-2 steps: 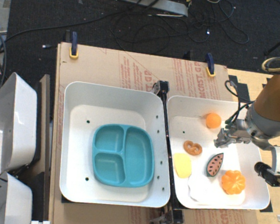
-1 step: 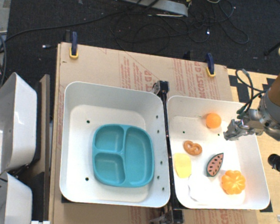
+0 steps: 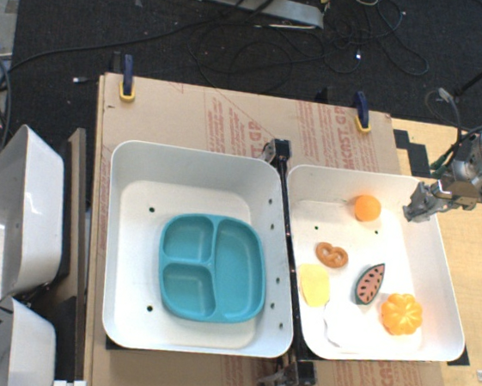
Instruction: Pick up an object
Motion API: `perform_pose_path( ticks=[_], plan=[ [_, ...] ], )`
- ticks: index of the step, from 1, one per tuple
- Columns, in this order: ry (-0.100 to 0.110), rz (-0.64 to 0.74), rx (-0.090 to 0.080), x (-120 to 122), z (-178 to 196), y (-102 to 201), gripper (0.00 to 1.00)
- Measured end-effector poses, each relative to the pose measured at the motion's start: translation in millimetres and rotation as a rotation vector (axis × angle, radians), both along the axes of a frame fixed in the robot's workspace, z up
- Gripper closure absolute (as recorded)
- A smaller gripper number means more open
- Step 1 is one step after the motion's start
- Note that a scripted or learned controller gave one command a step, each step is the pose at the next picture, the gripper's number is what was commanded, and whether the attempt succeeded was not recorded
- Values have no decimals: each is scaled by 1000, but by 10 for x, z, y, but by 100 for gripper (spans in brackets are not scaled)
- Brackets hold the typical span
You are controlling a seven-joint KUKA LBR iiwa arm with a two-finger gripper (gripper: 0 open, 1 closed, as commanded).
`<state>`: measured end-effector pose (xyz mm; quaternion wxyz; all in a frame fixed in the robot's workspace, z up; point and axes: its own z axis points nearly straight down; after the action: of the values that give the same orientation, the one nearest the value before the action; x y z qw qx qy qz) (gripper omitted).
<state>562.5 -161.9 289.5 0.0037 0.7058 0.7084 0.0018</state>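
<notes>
- Robotics lab test cell.
- Bare plywood bench [image 3: 257, 129], blue-and-yellow clamps [image 3: 128, 80] on its far edge.
- Loose black cables [image 3: 242, 32] across dark carpet floor [image 3: 63, 12].
- Two shallow white plastic bins [image 3: 123, 244] side by side.

Taking the divided tray [image 3: 212, 268] as the landmark, it lies in the left bin [image 3: 130, 175], near the middle of the floor and a little toward the near wall, and the right bin [image 3: 439, 280] stands just beside that bin on the tray's right, their walls touching. In the right bin, nearest the tray, a pretzel [image 3: 331, 256] lies just behind a flat slice [image 3: 314, 285]; further right a watermelon slice [image 3: 369, 284] lies beside a small pumpkin [image 3: 401, 313], and a round fruit [image 3: 366, 208] sits behind them all. The gripper [image 3: 420, 204] hangs over the right bin's far right rim, well apart from the tray.
</notes>
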Motion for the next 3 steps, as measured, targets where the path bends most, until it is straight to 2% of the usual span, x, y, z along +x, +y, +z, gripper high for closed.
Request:
perform_pose_path(
  ticks=[1, 2, 3],
  plan=[
    [9, 3, 3, 43, -177, 454, 100],
    [9, 5, 4, 193, -310, 1057, 100],
    [10, 4, 4, 167, -369, 1616, 100]
  ],
)
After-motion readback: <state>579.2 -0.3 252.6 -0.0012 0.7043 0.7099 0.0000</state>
